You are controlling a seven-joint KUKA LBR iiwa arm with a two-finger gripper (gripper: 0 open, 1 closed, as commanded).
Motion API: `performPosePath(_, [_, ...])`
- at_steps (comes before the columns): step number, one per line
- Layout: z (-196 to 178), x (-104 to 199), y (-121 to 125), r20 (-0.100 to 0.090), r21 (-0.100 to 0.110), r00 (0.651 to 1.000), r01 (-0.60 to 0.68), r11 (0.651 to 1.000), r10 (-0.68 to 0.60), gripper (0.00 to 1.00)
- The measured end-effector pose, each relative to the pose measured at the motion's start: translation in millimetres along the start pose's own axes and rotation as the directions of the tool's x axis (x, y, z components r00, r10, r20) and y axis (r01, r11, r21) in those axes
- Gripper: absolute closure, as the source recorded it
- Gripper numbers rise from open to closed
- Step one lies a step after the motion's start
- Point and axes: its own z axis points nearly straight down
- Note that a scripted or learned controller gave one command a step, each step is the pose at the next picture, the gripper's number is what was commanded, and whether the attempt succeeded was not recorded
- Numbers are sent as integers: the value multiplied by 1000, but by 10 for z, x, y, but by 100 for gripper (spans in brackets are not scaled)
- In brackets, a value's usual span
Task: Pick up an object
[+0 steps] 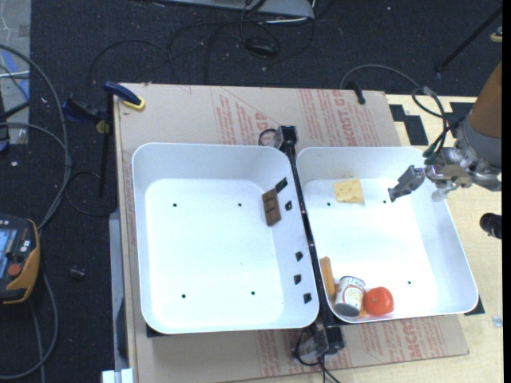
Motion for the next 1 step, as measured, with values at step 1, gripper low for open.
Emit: performPosePath(1, [455, 97, 561, 0, 0, 1000, 2, 1000, -2, 0])
